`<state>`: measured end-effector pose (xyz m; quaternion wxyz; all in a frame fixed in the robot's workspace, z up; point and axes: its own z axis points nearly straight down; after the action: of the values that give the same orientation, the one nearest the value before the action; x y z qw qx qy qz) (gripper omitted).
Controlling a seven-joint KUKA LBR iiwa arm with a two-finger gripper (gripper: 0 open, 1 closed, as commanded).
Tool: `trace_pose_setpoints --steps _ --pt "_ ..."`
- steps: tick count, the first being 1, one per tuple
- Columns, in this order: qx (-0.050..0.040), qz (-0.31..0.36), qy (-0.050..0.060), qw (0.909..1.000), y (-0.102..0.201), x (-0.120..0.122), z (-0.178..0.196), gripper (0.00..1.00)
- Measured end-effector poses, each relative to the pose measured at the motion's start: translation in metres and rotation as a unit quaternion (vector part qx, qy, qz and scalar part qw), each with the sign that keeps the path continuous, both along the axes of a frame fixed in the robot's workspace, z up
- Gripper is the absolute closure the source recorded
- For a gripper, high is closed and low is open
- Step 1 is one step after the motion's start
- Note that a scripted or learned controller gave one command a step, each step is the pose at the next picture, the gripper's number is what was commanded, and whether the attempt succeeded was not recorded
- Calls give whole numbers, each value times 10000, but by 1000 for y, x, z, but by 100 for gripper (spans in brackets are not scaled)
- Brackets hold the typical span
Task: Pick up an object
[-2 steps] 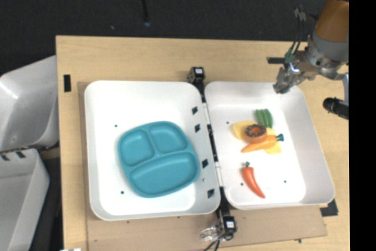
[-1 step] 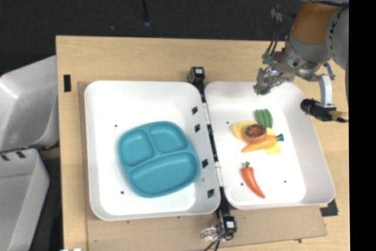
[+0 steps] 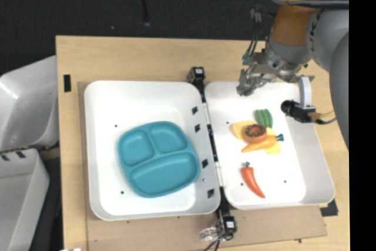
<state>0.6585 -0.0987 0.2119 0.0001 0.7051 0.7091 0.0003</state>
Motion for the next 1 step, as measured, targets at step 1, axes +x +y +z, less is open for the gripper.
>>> trace_pose_setpoints --steps 1 --pt "3 4 -12 10000 46 6 13 100"
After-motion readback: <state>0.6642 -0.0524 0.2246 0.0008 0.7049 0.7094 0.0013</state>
